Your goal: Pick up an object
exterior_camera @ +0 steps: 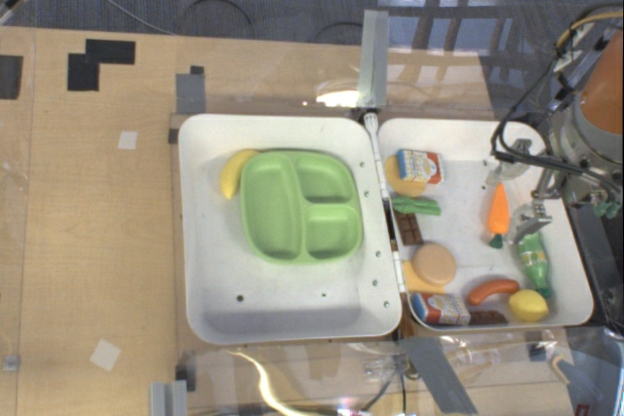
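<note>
Gripper (529, 221) low over right bin (468, 139) — fingers look slightly apart, gripping nothing. Green bottle (535, 263) lies just below fingertips, carrot (498, 212) just beside on left. Lemon (527, 305) and sausage (492, 290) nearer front wall.

Robot lab: wooden bench (88, 239), two white bins (210, 209), black calibration markers (97, 61), cables (107, 0).

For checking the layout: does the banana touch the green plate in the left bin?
Touching. The camera view shows the banana lying against the upper left edge of the green plate, with no white bin floor visible between them.
</note>
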Controlling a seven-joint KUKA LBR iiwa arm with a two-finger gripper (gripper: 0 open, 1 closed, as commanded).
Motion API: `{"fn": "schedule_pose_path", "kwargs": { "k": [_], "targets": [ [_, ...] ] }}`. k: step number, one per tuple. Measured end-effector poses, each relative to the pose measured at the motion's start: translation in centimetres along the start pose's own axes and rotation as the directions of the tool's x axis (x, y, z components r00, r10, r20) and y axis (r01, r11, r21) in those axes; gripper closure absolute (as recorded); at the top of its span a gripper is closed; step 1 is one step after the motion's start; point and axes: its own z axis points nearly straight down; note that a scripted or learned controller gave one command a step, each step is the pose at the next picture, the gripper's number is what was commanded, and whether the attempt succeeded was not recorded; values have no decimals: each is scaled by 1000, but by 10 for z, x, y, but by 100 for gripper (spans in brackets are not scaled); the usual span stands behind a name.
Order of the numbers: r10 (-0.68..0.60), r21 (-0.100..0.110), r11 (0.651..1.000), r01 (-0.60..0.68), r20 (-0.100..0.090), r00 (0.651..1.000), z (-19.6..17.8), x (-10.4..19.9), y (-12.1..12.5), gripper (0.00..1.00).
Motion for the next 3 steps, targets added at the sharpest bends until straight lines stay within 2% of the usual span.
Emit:
{"fn": "schedule_pose_path", "kwargs": {
  "k": [1, 2, 3],
  "targets": [
    [176, -1, 984, -176, -9, 984, 115, -56, -48, 0],
    [310, -1, 951, -310, 5, 951, 179, -80, -58, 0],
    [224, 1, 975, -224, 5, 975, 179, -92, -79, 0]
  ]
}}
